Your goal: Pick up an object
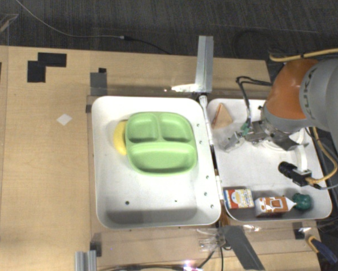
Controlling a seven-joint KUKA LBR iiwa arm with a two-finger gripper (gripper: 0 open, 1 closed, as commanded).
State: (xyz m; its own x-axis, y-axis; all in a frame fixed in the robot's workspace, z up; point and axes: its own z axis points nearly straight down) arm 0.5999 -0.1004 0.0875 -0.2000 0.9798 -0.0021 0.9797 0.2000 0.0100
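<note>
My jaws (232,140) hang low over the right bin (259,185), near its upper left corner; I cannot tell whether they are parted or closed, and I see nothing gripped. The nearest thing is the tan wedge (221,115), just up and left of my jaws, its long axis pointing toward the bin's upper edge. Along the lower edge lie 1 carton (238,198), 1 box (274,205) and 1 green knob (303,201). The left bin (109,208) holds 1 green tray (159,141) over 1 yellow piece (119,138).

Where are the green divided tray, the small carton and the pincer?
green divided tray (160,141): camera view, central ridge.
small carton (272,206): camera view, brown front face.
pincer (234,140): camera view, at its tips.
</note>
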